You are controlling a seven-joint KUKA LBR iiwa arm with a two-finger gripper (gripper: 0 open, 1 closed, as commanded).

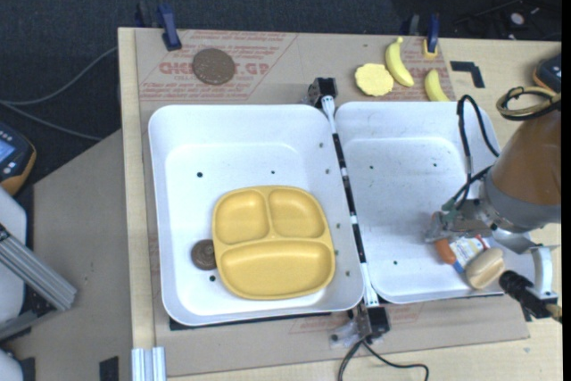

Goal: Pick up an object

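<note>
My gripper (pixel 449 227) is low over the near right corner of the right bin (pixel 401 147), at the end of the grey arm with its orange band (pixel 535 161). Just below it lie a small orange and white item (pixel 457 249) and a tan bread roll (pixel 485 268), both near the bin's front right rim. The gripper sits right above the orange and white item; whether it touches it is unclear. In the left bin (pixel 178 147) lie a yellow divided plate (pixel 271 241) and a small brown disc (pixel 203 254) at the plate's left edge.
Behind the bins, on the bench, sit a brown disc (pixel 213 65), a yellow round piece (pixel 374 79) and two toy bananas (pixel 399 62) (pixel 435 86). Blue clamps (pixel 168 27) (pixel 432 33) hold the back edge. A black cable (pixel 466 129) loops over the right bin.
</note>
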